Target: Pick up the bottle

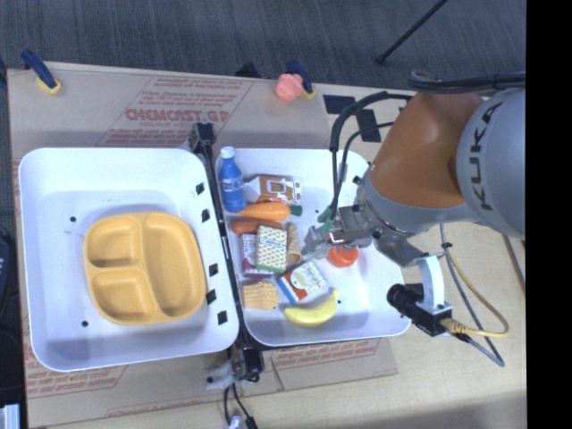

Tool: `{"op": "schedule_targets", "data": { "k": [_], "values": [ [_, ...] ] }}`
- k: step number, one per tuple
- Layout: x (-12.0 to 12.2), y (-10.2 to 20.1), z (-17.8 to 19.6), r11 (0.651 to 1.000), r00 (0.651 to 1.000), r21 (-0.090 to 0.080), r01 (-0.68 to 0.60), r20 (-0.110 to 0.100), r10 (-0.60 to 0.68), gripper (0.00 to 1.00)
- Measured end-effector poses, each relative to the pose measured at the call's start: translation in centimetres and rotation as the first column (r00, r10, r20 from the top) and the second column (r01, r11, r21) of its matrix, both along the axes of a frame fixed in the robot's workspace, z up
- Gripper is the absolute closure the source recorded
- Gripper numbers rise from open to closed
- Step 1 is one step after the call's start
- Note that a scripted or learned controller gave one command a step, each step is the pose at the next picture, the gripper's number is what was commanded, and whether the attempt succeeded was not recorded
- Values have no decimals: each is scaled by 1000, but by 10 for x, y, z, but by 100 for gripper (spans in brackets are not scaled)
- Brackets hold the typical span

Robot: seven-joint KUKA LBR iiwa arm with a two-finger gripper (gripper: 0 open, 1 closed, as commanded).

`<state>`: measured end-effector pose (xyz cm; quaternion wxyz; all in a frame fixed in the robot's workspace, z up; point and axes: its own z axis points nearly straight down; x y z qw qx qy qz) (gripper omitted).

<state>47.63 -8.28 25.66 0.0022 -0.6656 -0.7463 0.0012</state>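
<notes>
Well left of the tool (319, 237), fingers' state unclear, the bottle (231, 180) upright.

The bottle (231, 179) is set against the left wall of the right bin (386, 325), so its left flank is closed off by the divider. Its lower end is crowded by a carrot (263, 213) and its right side by a small carton (277, 189). Open floor is seen along the bin's far edge. The left bin (36, 239) is largely taken by 1 yellow tray (143, 266).
</notes>
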Motion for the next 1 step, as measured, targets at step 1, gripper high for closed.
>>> {"op": "schedule_targets", "data": {
  "k": [1],
  "values": [
    [1, 16, 12, 993, 993, -2, -115, 5, 115, 100]
  ]
}}
